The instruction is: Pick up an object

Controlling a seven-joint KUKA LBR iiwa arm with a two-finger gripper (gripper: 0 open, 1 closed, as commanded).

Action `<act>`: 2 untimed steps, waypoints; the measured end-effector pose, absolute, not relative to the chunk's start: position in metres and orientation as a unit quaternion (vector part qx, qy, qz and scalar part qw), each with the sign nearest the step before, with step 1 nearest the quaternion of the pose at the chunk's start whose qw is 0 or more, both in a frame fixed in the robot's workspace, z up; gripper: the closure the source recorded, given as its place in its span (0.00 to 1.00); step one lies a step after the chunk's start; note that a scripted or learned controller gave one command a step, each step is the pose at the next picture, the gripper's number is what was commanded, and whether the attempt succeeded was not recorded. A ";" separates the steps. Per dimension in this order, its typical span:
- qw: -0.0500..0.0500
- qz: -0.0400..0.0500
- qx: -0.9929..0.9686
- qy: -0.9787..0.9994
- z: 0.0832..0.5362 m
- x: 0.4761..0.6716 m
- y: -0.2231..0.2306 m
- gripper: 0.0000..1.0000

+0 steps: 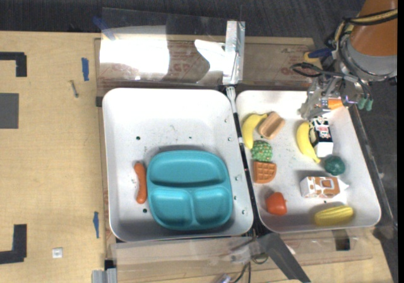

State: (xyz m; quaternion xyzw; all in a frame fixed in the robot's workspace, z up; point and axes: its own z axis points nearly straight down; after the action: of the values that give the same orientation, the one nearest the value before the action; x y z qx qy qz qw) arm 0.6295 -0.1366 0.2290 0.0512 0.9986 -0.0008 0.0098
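The nearest candidate for me is the small black-and-white carton, lying in the right bin toward its upper right corner, with a banana just beside it at nine o'clock and a green ball just below at six. My gripper hangs over the bin's top edge, at twelve o'clock from that carton. I cannot tell how it is set; the wrist hardware blurs together there, and nothing shows as pinched in it.

I judge this the approach step: nothing is lifted, and I am not yet down among the objects. The next move calls for a short descent toward six o'clock, lining up across the carton's narrow side without catching the banana.

Room is tight. The bin's right wall runs close at three o'clock of the carton, and the top rim lies right under me. More open floor sits at the bin's middle, between the banana and the pineapple toy. Further out lie a second banana, a bread roll, a milk carton, a tomato and a lemon. The left bin holds a teal tray and a carrot, well apart from me.
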 end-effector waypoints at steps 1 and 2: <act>0.005 -0.001 -0.037 0.999 0.220 0.630 -0.151 1.00; 0.007 0.000 -0.029 1.000 0.242 0.650 -0.108 1.00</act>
State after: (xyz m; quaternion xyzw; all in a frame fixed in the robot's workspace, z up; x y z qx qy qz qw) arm 0.6499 -0.1080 0.2421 -0.0289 0.9996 0.0003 0.0066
